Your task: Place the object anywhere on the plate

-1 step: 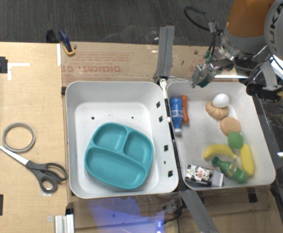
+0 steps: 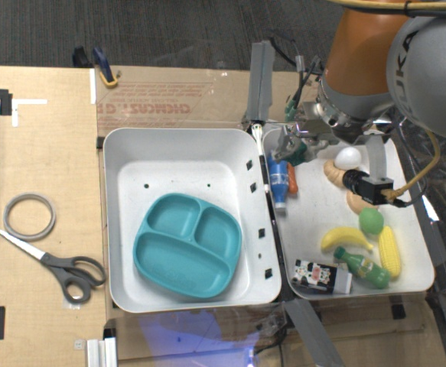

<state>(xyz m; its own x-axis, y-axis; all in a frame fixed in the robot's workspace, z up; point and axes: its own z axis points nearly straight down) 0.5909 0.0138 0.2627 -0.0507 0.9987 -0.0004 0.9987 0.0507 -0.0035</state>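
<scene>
A teal divided plate [image 2: 188, 245] lies in the left white bin [image 2: 123, 174], with nothing on it. My gripper [image 2: 294, 145] is down in the far left corner of the right bin [image 2: 307, 228], just above a blue bottle [image 2: 278, 182] and an orange item [image 2: 291, 180] lying beside it. Something dark green [image 2: 297, 154] sits right at the gripper's tip; whether it is held I cannot make out. The arm's grey and orange wrist [image 2: 368, 44] hides the far part of that bin.
The right bin also holds a white egg [image 2: 348, 157], a tan pastry [image 2: 354, 197], a green ball [image 2: 371, 220], a banana [image 2: 343, 240], corn [image 2: 390, 251], a green bottle [image 2: 364, 267] and a black-and-white box [image 2: 322, 276]. Scissors [image 2: 58, 266] and a tape roll [image 2: 30, 215] lie left of the bins.
</scene>
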